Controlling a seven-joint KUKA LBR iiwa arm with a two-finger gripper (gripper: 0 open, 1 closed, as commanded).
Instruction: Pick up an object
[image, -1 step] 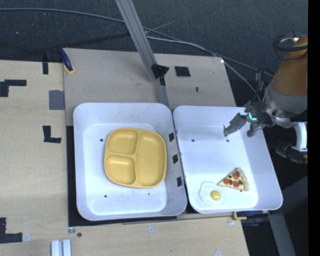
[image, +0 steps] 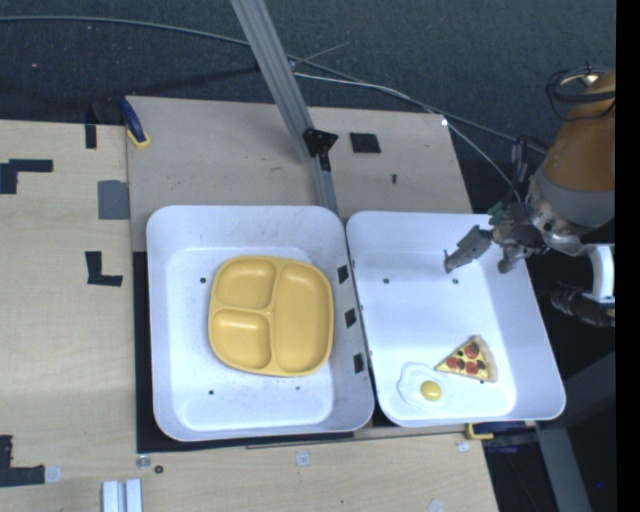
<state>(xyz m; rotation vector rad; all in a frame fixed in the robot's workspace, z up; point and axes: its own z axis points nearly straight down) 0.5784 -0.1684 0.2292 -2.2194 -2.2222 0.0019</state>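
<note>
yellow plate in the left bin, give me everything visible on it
The yellow plate is a rounded-square divided tray with three compartments: two smaller ones on its left side, one above the other, and one long one down the right. It looks like smooth matte plastic, uniformly mustard yellow. It lies flat and right side up, turned slightly, near the middle of the left white bin. Its compartments hold nothing. It rests on the bin floor with nothing else touching it.

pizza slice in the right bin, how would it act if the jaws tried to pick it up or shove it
The pizza slice lies flat and thin, so it will probably be hard to pinch from above. On the smooth white bin a push would likely slide it, not roll it. It may bump the fried egg beside it.
</note>
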